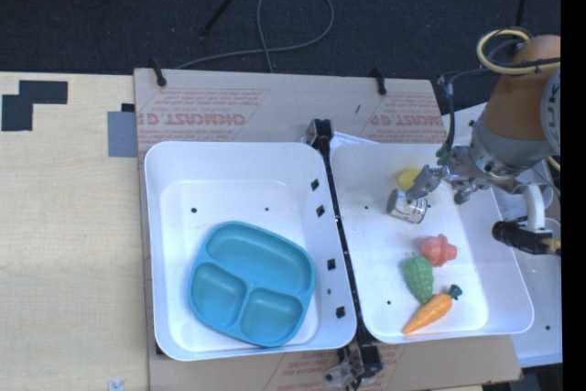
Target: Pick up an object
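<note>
The small yellow plastic toy [409, 178] lies in the right white bin [513, 311], well above the orange plastic carrot [428, 313]. The hand [409, 207] hovers just below it; its spread I cannot tell. Centre over the toy before descending.

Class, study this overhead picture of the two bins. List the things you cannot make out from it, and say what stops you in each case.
- Gripper in the right bin: too small and dark in the camera view to judge its grip.
- Yellow object: partly hidden by the gripper, so its shape is unclear.
- Arm: cut off by the right edge.
- Red toy: too small to identify.
</note>
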Tool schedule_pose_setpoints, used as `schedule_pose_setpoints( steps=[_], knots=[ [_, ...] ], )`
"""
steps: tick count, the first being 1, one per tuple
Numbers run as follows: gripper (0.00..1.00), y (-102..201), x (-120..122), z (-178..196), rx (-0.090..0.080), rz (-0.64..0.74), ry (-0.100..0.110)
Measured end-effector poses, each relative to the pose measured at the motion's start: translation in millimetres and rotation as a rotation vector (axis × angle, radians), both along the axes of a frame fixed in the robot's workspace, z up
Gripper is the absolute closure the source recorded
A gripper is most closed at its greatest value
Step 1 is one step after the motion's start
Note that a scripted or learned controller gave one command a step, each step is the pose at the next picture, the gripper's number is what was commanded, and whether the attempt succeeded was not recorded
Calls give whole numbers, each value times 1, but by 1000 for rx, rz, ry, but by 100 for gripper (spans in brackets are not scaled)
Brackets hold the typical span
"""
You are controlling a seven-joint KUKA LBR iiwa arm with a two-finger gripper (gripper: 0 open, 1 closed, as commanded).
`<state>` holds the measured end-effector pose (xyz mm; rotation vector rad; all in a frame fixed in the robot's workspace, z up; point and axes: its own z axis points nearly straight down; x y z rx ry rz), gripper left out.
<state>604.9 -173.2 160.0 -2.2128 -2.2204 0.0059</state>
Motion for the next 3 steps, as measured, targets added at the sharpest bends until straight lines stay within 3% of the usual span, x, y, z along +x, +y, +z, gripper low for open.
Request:
schedule_pose_setpoints(
  steps=[1, 2, 3],
  knots=[
    [0, 1, 7, -45, 0, 0, -2],
    [100, 0, 7, -33, -1, 0, -4],
    [100, 4, 2, 27, -3, -2, -11]
  ],
)
